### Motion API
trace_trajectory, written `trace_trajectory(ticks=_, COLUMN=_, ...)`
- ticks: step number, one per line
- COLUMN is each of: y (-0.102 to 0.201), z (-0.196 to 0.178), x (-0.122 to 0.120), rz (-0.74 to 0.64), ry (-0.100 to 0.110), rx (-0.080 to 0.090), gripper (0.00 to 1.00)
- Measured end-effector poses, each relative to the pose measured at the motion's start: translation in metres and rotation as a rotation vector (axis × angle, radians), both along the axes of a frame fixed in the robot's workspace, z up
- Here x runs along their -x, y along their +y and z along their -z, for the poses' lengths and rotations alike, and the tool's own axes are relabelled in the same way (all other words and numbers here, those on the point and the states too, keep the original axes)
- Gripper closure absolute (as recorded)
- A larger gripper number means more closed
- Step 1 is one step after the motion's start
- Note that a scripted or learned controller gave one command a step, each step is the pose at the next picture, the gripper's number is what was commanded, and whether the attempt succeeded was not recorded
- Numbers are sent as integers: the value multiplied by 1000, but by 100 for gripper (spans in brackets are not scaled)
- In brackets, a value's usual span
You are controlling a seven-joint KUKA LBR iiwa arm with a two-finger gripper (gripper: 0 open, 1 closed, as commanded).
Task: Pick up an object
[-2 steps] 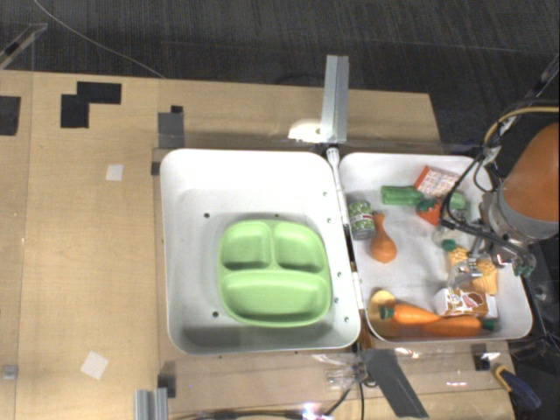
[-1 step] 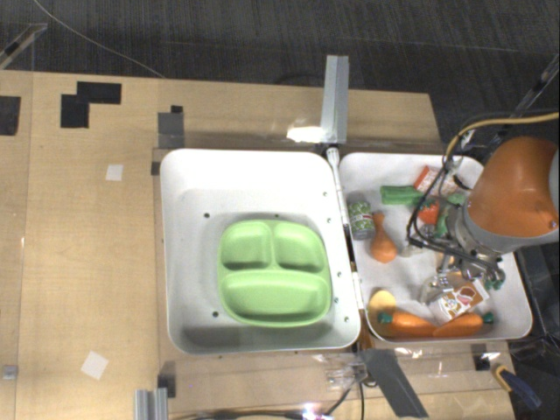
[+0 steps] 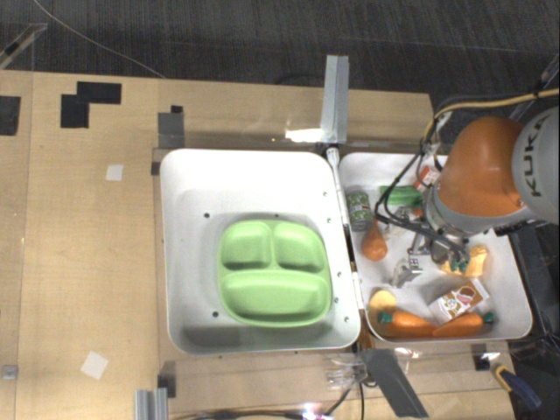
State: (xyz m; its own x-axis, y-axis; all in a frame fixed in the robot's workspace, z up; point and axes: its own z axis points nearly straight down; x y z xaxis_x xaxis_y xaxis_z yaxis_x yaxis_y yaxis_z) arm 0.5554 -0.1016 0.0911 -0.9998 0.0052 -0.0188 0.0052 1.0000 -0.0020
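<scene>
The wooden counter [image 3: 79, 261] carries two white bins side by side. The left bin [image 3: 188, 234] holds a green divided plate [image 3: 274, 272], lying flat a little toward five o'clock of that bin's middle, its three compartments facing up.

The right bin [image 3: 516, 309] is crowded. At its eleven o'clock side a small green can [image 3: 358, 208] lies against the wall shared with the left bin, and just toward five o'clock of it sits a small orange carrot-like piece [image 3: 374, 244]. Along the six o'clock wall a yellow piece [image 3: 381, 301] touches a long carrot [image 3: 411, 324], with a second carrot [image 3: 459, 325] beside it toward three o'clock. A small printed carton [image 3: 460, 300] rests tilted just above that second carrot.

The arm's orange band [image 3: 477, 178] hangs over the bin's one o'clock part. Below it the tool [image 3: 411, 265] reaches into the bin's middle, near the carton and apart from it; whether its fingers are spread or closed, I cannot tell, since cables and shadow muddle that spot.
</scene>
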Motion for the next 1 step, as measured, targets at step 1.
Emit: trace_trajectory(ticks=1, y=-40, z=2, x=-71, rz=-24, ry=6, rx=0, gripper=0)
